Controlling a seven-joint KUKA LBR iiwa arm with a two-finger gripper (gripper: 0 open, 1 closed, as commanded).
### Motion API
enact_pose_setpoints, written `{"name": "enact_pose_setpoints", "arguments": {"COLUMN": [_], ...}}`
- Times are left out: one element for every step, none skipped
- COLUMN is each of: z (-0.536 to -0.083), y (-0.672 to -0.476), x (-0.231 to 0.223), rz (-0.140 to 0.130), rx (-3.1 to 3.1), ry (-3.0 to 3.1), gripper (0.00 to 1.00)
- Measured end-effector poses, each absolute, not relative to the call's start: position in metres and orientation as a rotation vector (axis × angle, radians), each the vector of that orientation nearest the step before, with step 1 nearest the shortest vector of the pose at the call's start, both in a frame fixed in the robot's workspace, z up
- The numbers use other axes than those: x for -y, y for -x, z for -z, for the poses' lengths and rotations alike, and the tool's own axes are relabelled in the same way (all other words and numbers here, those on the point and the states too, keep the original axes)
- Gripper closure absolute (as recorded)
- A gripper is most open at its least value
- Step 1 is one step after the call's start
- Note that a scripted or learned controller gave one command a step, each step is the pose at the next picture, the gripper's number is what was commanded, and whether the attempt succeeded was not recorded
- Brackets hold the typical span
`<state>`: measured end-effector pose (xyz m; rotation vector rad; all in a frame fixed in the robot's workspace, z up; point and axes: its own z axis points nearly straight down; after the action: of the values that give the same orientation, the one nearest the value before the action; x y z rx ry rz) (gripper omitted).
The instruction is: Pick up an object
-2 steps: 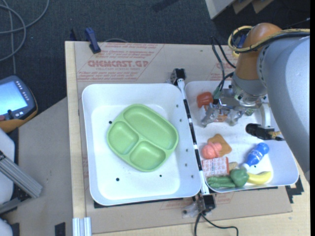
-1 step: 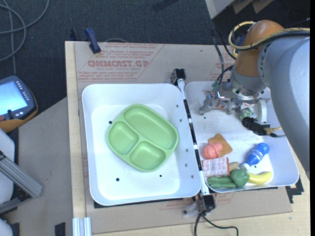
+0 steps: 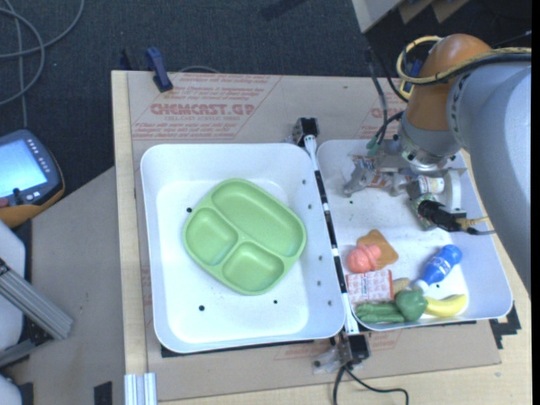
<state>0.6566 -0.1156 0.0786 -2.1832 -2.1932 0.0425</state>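
The right bin [image 3: 396, 219] holds several small objects along its near side. They are an orange and pink toy food piece [image 3: 369, 251], a red and white packet [image 3: 369, 285], a green pepper [image 3: 403, 306], a yellow banana [image 3: 448, 305] and a blue bottle with a white cap [image 3: 440, 266]. My gripper [image 3: 361, 179] hangs low over the far left part of this bin, above bare floor. It is clear of every object, about a hand's width beyond the orange piece. I see nothing held in it.
The left bin [image 3: 169, 294] holds a green divided plate [image 3: 245, 234]. The arm's grey body and orange band [image 3: 443, 74] cover the far right corner of the right bin. A black clip [image 3: 305, 128] sits where the bins meet at the back.
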Motion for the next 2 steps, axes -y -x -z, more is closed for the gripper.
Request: {"name": "enact_pose_setpoints", "arguments": {"z": [-0.0787,-0.0787], "y": [-0.6566,-0.6564], "x": [0.1151,0.1140], "rz": [-0.047,-0.050], "rx": [2.195,2.196], "ry": [2.186,2.190], "gripper": [0.00,0.00]}}
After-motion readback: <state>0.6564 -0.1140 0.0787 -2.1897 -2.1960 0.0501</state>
